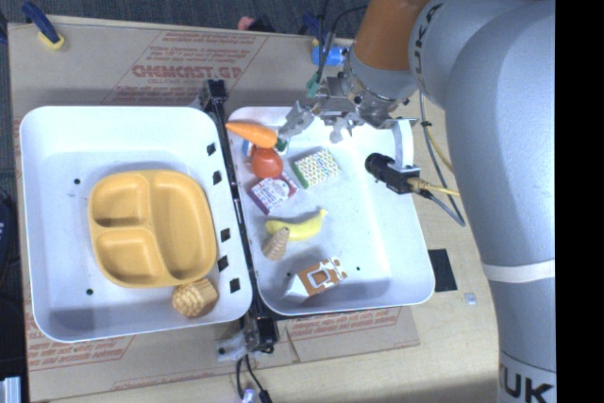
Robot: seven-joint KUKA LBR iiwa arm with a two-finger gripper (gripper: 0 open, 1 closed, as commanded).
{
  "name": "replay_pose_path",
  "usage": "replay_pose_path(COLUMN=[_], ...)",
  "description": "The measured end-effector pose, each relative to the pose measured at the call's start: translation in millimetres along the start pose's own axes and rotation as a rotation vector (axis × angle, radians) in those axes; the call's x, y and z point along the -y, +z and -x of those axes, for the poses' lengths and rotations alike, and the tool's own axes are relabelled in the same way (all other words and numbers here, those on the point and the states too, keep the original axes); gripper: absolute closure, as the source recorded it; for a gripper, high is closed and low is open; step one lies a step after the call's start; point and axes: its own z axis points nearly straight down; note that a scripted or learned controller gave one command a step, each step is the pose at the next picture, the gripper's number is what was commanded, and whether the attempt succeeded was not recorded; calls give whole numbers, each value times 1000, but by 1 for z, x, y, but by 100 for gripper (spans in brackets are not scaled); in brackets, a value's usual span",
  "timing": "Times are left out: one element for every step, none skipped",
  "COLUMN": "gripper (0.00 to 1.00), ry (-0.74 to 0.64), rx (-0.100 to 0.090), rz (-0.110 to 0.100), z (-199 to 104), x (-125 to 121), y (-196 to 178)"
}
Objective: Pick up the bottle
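In the left white bin [42, 231], a yellow three-compartment plastic plate [151, 226] sits near the middle, and a tan waffle-textured toy [194, 298] lies by the bin's near right corner. In the right white bin [401, 241], an orange toy carrot [251, 133] lies at the far left corner, the gripper [300, 118] just right of it. A yellow toy banana [294, 224] lies mid-bin, and a small orange-and-white carton [322, 277] lies near the near edge.

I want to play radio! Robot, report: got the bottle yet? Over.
Gripper over right bin, beside carrot. Bottle not surely identified; maybe the red thing, lying free. Carrot and purple packet crowd it.
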Motion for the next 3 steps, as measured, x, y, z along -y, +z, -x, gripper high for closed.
replay_pose_path(gripper=[100,100,100], ry=[-5,48,-225], rx=[-1,0,-1], rz=[-2,-1,-2], z=[-1,-27,-32], x=[0,110,164], y=[-10,-16,4])
